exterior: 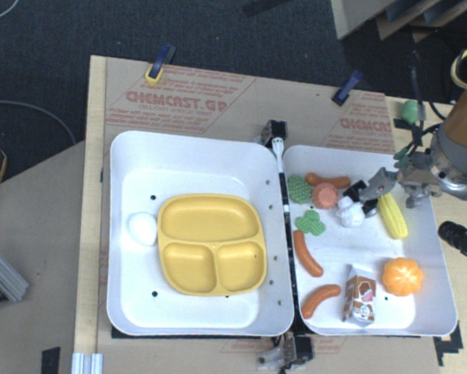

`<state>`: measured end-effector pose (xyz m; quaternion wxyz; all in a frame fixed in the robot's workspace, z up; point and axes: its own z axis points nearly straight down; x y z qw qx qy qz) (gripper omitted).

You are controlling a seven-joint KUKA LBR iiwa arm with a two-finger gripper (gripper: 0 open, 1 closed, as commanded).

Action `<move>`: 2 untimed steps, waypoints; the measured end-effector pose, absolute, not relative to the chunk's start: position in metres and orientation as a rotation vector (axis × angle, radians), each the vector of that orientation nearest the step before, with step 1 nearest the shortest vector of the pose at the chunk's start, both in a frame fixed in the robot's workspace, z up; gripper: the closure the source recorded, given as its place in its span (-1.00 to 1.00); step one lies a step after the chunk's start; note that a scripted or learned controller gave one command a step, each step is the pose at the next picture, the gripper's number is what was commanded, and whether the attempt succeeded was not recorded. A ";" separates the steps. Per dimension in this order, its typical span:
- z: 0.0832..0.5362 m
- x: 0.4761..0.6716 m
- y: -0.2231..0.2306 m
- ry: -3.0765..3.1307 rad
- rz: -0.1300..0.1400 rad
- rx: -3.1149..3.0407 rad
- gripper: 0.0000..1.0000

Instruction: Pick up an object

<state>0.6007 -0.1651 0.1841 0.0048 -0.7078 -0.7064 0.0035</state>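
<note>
camera view: the arm is reaching in over the right bin [440,316], and the gripper [371,192] is hanging low near that bin's far edge, just beside a small white object [349,212] and a pink piece [325,195]. whether the jaws are open or closed i cannot tell (they are dark and blurring into the items below). nothing is visibly lifted, so the pick is looking not yet done.

candidates are lying in the right bin: a ribbed yellow corn cob [393,215] near the far right corner, a glossy orange [402,276] at the right edge, two smooth sausages [308,253], a crinkled snack packet [360,299]. the left bin [128,163] is carrying a moulded yellow divided plate [209,244] and a white egg [142,228].
</note>
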 end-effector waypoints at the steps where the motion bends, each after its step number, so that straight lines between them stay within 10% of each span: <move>1: 0.190 0.604 -0.165 -2.222 0.000 -2.222 -1.00; 2: 0.147 0.604 -0.161 -2.219 0.004 -2.217 -1.00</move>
